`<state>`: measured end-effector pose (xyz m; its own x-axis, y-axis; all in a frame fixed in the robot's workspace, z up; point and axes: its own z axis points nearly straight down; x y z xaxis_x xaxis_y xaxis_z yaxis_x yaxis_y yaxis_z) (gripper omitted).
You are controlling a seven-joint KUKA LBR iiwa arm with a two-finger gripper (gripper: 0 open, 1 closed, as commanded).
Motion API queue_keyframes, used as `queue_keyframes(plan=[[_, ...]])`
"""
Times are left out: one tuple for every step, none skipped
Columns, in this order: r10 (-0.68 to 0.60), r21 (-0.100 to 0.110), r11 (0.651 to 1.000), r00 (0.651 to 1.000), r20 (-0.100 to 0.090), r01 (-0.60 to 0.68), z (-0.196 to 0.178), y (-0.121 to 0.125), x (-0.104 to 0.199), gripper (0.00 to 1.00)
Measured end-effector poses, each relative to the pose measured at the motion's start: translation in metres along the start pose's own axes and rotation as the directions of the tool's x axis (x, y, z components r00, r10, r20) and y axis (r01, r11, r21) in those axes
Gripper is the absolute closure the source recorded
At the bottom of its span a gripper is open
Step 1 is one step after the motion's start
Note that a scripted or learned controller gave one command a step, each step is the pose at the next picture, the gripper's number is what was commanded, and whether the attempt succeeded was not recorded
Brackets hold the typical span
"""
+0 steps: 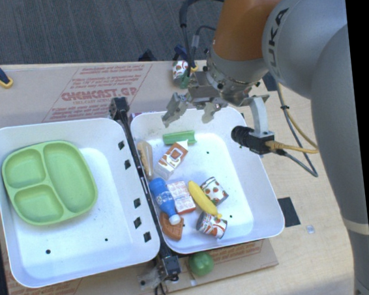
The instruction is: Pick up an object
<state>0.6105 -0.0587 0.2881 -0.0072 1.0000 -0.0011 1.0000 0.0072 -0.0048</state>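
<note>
Big grey arm (307, 65) w/ orange band, reaching in from right; partial "KUKA" lettering on its side. Cardboard sheet (100, 90) under bins, red print reads "CHEMCAST GP", smaller lines too blurred to read. Left bin (71, 253) w/ green divided tray (49, 182) at its left end. Right bin (256, 201) w/ clutter: green bar (179, 137) near far wall, red-white carton (172, 158) just below it, writing unreadable; blue bottle (161, 197), yellow banana (202, 198), two printed cans (213, 190) & (212, 225) toward near side, labels unreadable. Gripper (190, 110) over far edge of right bin, fingers spread apart, nothing between. Green bar just below gripper, apart from it; other items nearer camera, well apart.
</note>
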Motion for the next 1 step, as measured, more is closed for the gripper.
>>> queue_keyframes(plan=[[0.0,0.0,1.0,1.0,0.0,0.0,0.0,0.0,0.0,0.0]])
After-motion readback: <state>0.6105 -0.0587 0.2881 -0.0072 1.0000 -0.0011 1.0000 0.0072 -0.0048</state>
